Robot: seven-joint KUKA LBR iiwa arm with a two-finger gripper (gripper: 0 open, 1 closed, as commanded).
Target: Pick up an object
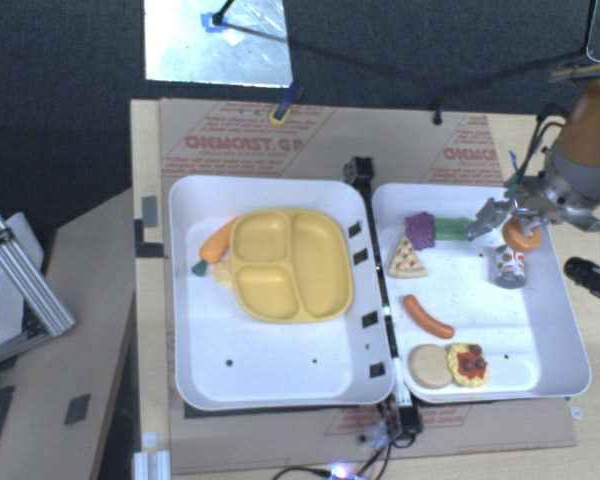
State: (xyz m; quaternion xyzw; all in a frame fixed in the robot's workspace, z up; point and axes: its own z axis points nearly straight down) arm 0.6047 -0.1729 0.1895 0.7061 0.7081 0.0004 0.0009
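Tan counter point(100, 258) with a brown printed cardboard sheet point(310, 138) laid flat on it. Two shallow white bins sit side by side on the cardboard, touching along a black hinged seam: left bin point(195, 358), right bin point(550, 353). A small yellow-and-blue clip point(285, 106) lies at the cardboard's far edge. A grey tag point(77, 409) lies on the bare counter at near left. A shiny silver sheet point(218, 28) lies beyond the counter on the dark floor point(50, 88).

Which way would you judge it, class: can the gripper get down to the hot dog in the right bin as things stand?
Probably yes. The hot dog lies alone on bare bin floor, apart from the pizza slice and the cookie, with the gripper above the same bin.
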